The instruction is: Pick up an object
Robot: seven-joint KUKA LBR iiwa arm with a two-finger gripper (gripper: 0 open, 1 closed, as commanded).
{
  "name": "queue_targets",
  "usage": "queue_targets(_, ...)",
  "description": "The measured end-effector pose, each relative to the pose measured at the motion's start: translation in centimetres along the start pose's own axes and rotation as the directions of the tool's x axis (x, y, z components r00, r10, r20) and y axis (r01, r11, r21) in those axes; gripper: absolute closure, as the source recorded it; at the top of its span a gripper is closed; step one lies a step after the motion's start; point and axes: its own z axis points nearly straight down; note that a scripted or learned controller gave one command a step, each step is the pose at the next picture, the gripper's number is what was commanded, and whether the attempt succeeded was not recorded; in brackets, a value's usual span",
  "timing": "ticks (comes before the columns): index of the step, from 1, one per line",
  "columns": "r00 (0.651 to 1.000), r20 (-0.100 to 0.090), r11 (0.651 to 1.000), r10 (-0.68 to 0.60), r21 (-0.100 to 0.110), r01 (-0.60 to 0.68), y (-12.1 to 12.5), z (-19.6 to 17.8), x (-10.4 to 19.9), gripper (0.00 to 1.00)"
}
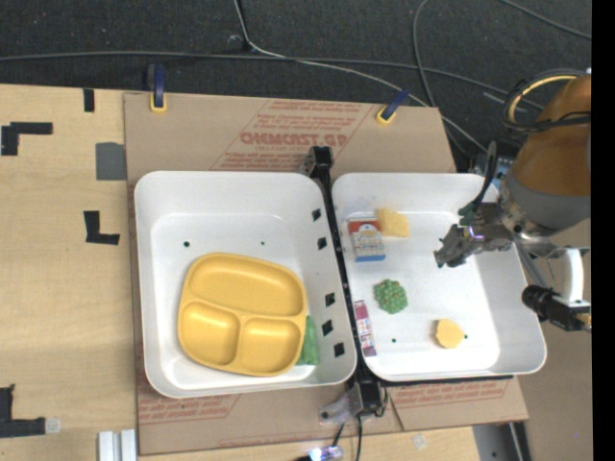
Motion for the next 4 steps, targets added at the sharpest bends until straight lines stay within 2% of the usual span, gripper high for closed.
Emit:
queue_targets(1, 1.000, 0.000, 1.000, -0.001, 0.000, 0.001, 0.4, 1.1, 5.7, 1.00)
queue_targets(3, 1.000, -0.001, 1.000, -0.002, 0.001, 0.002, -0.2, 0.6, 16.8, 1.00)
queue_targets(4, 1.000, 0.000, 1.000, -0.002, 0.000, 0.002, 0.8, -0.1, 21.8, 1.00)
